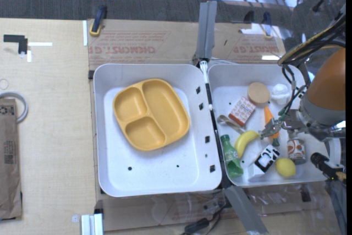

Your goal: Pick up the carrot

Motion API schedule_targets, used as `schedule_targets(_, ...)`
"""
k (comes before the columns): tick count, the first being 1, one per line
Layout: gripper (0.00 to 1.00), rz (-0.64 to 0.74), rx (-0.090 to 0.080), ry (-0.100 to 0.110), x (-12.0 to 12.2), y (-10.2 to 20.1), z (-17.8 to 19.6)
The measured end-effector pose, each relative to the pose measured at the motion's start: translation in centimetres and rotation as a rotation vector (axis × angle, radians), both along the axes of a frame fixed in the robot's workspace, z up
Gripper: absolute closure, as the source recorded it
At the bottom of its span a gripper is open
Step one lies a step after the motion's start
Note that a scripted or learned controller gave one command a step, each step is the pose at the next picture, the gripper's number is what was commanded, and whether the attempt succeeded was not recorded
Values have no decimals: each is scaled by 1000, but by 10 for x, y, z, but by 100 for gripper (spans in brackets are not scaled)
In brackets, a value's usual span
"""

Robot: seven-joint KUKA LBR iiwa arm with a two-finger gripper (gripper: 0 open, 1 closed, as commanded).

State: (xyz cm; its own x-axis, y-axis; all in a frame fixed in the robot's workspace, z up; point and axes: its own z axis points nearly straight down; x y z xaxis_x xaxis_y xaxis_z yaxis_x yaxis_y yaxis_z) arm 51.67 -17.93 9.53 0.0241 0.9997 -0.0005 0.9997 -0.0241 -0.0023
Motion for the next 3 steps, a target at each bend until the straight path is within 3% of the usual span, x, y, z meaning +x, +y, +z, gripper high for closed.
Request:
schedule_targets(1, 0, 163, -1, -4, 55, -21, -3)
schedule_targets(2, 100, 161, -3, -5, 56, -22, 6)
schedule_targets(3, 100, 165, -2, -4, 103, 16, 117)
